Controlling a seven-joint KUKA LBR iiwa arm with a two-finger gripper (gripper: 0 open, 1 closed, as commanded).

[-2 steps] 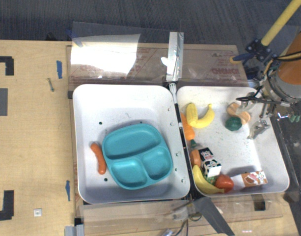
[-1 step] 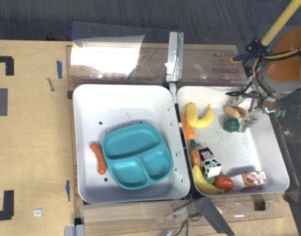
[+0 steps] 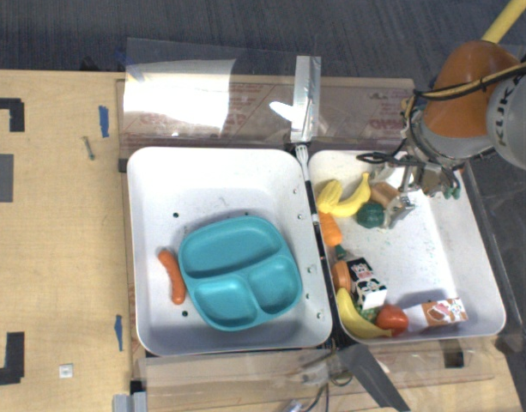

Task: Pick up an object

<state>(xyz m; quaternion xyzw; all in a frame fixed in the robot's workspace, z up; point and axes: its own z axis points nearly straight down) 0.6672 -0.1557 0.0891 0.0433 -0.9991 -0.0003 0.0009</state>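
Note:
My gripper (image 3: 398,197) hangs low over the far part of the right bin (image 3: 456,256), under the orange wrist band. Right beside it on its left lies a small tan-brown piece (image 3: 383,192), touching or nearly touching it. A green round item (image 3: 371,217) sits just below that, and a yellow banana (image 3: 344,197) lies to the left by the bin wall. Along the bin's left side and front lie an orange carrot (image 3: 330,228), a black-and-white carton (image 3: 365,283), a second banana (image 3: 355,319), a red tomato (image 3: 392,318) and an orange box (image 3: 444,312).
The left bin (image 3: 155,183) holds a teal divided plate (image 3: 238,270) and an orange sausage (image 3: 172,275) beside it. A clear plastic wall (image 3: 245,106) stands behind both bins. A divider rim (image 3: 312,221) runs between the bins.

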